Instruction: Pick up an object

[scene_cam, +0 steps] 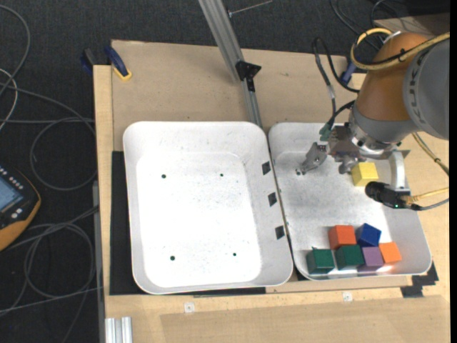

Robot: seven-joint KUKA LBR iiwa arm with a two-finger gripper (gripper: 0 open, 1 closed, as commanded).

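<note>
while the arm (400, 84) reached in from the right, its gripper (335, 157) hung over the upper part of the right bin (300, 199). one finger (310, 159) showed clearly, a grey prong slanting down and to the left toward the bin floor. the other finger was partly hidden by the wrist, so whether the fingers were spread or pressed together could not be told, and nothing could be seen pinched between them. a yellow block (365, 174) sat just beside the gripper on its right, partly tucked under the wrist hardware; whether it touched the gripper or lay on the bin floor could not be told.

at the near end of the right bin lay a tight cluster of blocks, touching one another: a red block (342, 235), a blue block (368, 234), an orange block (390, 251), a purple block (372, 256), a dark green block (349, 256) and a green block (320, 260). the cluster was well apart from the gripper.

the left bin (193, 206) stood just beside the right one, their rims touching along the middle, with small black clips (272, 199) along that seam. both bins rested on a wooden surface (178, 84). a grey pole (225, 34) rose at a slant from behind the bins. cables (43, 141) lay on the dark floor to the left, near a yellow-edged device (14, 206).
</note>
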